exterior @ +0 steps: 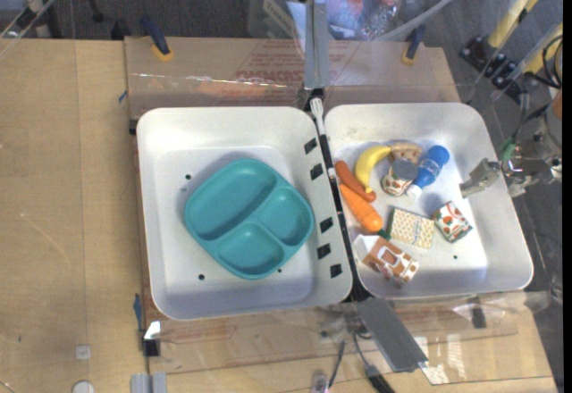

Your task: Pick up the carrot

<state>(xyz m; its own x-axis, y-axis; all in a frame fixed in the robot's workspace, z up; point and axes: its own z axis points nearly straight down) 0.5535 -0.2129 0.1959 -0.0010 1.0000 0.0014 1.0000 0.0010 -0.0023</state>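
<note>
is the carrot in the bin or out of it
In. The carrot lies flat at the left side of the right bin, next to the banana, with the gripper apart from it.

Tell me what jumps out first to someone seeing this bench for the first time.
A big teal divided plate sits alone in the left bin. The right bin holds a cluster of toy food, with the orange carrot by its left wall beside a yellow banana. The gripper hovers over that bin's right edge.

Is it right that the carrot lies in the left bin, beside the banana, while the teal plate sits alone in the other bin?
Not quite. The camera view shows the carrot in the right bin, beside the banana; the teal plate sits alone in the left bin.
</note>
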